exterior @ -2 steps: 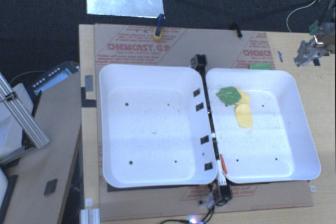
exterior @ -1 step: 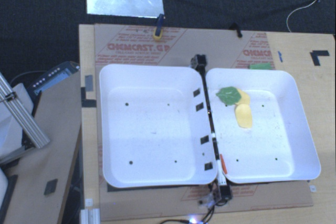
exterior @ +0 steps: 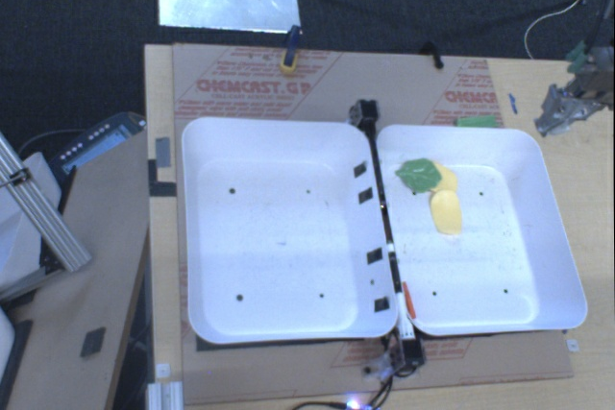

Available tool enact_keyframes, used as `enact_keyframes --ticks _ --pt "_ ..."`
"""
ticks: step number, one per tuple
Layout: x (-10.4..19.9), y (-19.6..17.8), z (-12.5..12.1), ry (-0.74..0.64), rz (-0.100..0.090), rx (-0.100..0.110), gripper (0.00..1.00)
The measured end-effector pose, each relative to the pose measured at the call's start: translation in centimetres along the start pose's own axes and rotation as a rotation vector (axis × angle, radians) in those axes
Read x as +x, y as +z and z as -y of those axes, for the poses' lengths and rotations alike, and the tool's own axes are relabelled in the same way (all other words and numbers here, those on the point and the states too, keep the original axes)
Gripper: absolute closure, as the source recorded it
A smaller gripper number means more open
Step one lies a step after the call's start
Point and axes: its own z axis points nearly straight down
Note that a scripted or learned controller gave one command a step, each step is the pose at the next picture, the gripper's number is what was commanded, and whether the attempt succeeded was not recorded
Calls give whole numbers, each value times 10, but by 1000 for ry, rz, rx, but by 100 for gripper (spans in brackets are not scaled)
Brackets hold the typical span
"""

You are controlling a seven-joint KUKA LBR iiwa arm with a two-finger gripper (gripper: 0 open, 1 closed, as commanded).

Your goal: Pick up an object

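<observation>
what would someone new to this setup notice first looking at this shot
The eye goes first to the two white bins side by side on the bench: the left bin and the right bin. In the right bin's upper left lie a green object and a yellow object, close together. At the view's right edge, beyond the bins, sits the grey end effector, well apart from both objects.

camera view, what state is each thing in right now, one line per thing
green flat crumpled object: lying in the right white bin, overlapping the edge of a small yellow piece behind it.
yellow oval object: lying flat on the right bin floor, just below the green one, ungrasped.
left white bin: sitting level beside the right bin.
gripper: raised beyond the right bin's far corner, holding nothing visible.
</observation>
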Motion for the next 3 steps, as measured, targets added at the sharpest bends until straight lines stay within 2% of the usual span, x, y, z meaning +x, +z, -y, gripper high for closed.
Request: enact_keyframes --ticks 1,2,3 --pt "90 138 11 -5 -2 7 100" --pt "92 -46 35 1 3 -29 100" --pt "178 147 -4 -4 1 6 100"
